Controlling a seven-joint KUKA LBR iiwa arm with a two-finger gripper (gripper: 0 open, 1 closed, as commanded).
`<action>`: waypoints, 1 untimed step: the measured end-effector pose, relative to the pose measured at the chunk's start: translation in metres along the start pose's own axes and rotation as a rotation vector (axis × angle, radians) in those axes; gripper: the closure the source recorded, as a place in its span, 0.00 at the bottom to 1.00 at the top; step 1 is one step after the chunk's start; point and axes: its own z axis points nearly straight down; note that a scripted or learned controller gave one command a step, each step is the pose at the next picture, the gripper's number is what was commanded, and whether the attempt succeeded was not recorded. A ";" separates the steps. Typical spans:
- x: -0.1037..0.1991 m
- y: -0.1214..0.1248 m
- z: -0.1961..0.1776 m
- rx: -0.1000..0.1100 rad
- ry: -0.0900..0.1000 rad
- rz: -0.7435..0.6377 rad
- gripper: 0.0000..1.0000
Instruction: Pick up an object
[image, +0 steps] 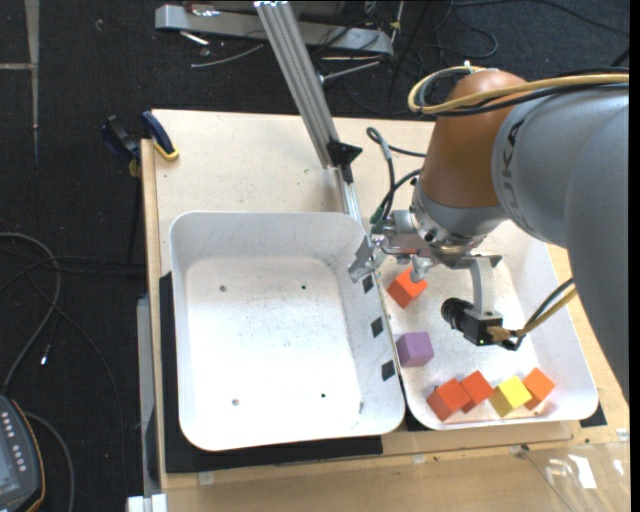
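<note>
Grey arm (560, 150) reaching in from the right, "KUKA" partly legible on its housing. Two white bins on the worktop (250, 165): left bin (200, 240), right bin (570, 330). Claw (410, 268) over the right bin, just above an orange cube (406, 290) turned corner-on, no long axis; grip state impossible to tell. Purple cube (414, 349) nearer.

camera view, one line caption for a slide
Gripper poised over an orange cube in the right bin.

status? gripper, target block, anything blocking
Gripper low in right bin, over orange block; grasp unconfirmed. Purple block just below it, apart. Four more blocks at near wall, clear.
</note>
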 end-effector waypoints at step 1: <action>-0.144 0.013 -0.034 0.002 -0.007 0.018 0.00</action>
